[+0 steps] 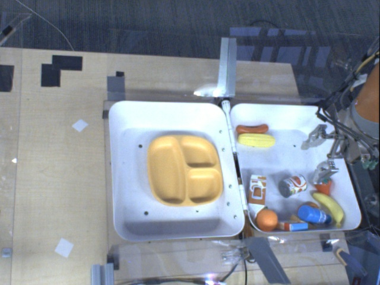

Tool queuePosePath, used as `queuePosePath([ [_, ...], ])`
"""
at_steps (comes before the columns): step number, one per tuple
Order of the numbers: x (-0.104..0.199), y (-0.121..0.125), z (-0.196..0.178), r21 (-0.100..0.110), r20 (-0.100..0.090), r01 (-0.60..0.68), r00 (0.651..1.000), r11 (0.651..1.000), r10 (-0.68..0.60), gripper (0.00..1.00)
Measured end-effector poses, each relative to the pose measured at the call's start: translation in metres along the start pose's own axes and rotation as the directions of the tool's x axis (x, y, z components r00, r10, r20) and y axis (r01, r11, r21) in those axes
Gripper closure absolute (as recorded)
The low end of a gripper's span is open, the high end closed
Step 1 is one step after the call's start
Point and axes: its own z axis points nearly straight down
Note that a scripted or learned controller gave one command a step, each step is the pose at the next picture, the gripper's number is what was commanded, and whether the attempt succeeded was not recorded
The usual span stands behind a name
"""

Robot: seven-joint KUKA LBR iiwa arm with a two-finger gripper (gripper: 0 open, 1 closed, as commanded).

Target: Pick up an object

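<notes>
The right bin [284, 113] holds a sausage [252, 129], a yellow corn cob [256, 140], a small white and orange carton [257, 189], a tin can [293, 186] on its side, an orange [268, 219], a blue bottle [313, 214], a banana [330, 207] and a small red piece [322, 188]. My gripper [317, 157] hangs over the right side of this bin, right of the can and above the banana. It is open; one metal finger [314, 136] points up-left and the other sits lower. Nothing is between them.
The left bin [127, 129] bears a yellow divided plate [184, 169] in its middle. A metal post [228, 67] stands behind the seam between the bins. Cables and the arm's wrist [362, 108] crowd the right edge. Bare bin floor lies between the corn and my gripper.
</notes>
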Motion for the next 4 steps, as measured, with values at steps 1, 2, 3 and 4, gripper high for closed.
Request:
queuePosePath([
  [1,-0.030,0.004,0.035,0.000,0.000,-0.473,0.881,0.881,0.473,0.00],
  [2,-0.105,-0.026,0.108,0.000,0.006,-0.430,0.903,0.903,0.430,0.00],
  [3,-0.052,-0.002,0.108,0.000,0.001,-0.433,0.902,0.902,0.433,0.00],
  [4,0.009,-0.026,0.031,0.000,0.005,-0.549,0.836,0.836,0.549,0.00],
])
